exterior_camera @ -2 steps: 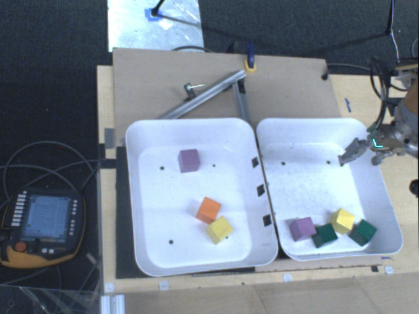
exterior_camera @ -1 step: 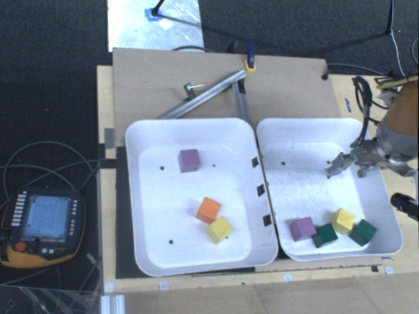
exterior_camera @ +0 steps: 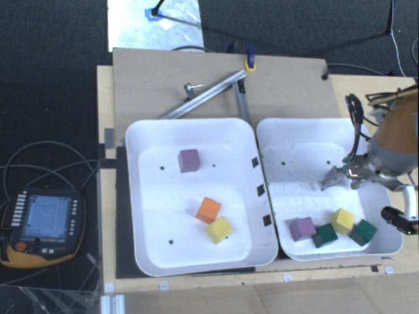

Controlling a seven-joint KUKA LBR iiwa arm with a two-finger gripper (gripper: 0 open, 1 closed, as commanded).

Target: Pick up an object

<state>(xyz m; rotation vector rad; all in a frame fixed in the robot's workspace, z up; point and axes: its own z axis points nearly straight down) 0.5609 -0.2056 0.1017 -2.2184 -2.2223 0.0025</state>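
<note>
Claw [exterior_camera: 335, 178] (state unclear, blurred) | over right bin [exterior_camera: 288, 136] | arm cut off at edge

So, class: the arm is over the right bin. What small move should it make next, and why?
Probably shift the end effector toward the near wall and lower it over the purple cube. It hangs above bare floor of the right bin, with four cubes clustered nearer the front and nothing between its fingers.
</note>
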